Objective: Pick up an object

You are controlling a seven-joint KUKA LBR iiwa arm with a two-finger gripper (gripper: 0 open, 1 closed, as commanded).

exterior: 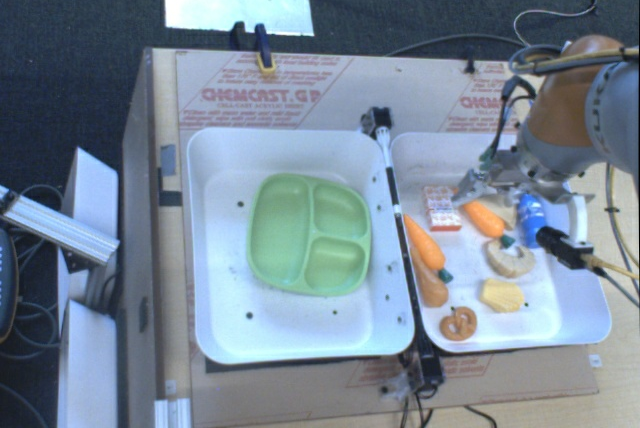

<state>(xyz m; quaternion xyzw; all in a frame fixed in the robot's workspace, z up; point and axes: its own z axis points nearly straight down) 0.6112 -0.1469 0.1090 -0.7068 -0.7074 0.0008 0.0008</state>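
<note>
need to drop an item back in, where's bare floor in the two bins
Left bin: a bare band runs all round the green divided plate, widest along its near and left walls. Right bin: free floor at its near right corner past the cheese wedge, and at the far left above the small carton. Its middle is crowded with carrots, pretzel and bagel.

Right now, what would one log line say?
gripper: over right bin, beside carrot | nothing seen held | green plate: left bin

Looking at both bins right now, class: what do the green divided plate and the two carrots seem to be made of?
Green divided plate: probably moulded plastic, matte to satin, judging by its even pale colour and soft rounded compartment ridges.
Carrots: likely plastic toy food, smooth and uniformly orange with dark green tips; rubber or foam cannot be ruled out.
</note>
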